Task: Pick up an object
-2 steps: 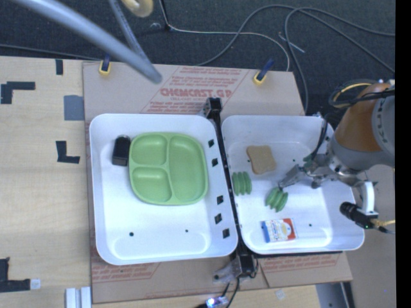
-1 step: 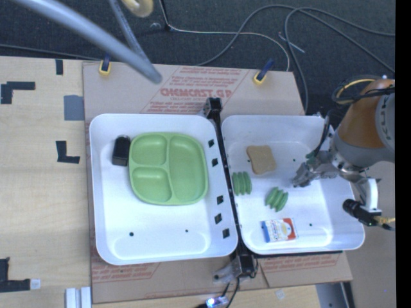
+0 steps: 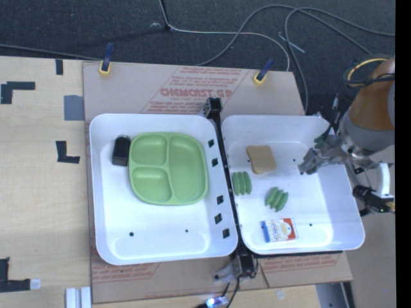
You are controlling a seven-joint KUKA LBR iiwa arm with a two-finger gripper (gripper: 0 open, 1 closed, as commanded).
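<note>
Reaching from right, end effector [image 3: 308, 164] low over right bin [image 3: 334, 191].

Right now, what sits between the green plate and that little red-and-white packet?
In the camera view, the bins' shared rims and two green pea pods lie between the green plate and the packet.

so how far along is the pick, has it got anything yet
Done: nothing looks lifted. The tan piece, two green pods and small carton all lie on the right bin floor. In hand: the claw sits low at that bin's right side, apart from the tan piece, with nothing visibly between its tips. Left: closing on one object and raising it.
</note>
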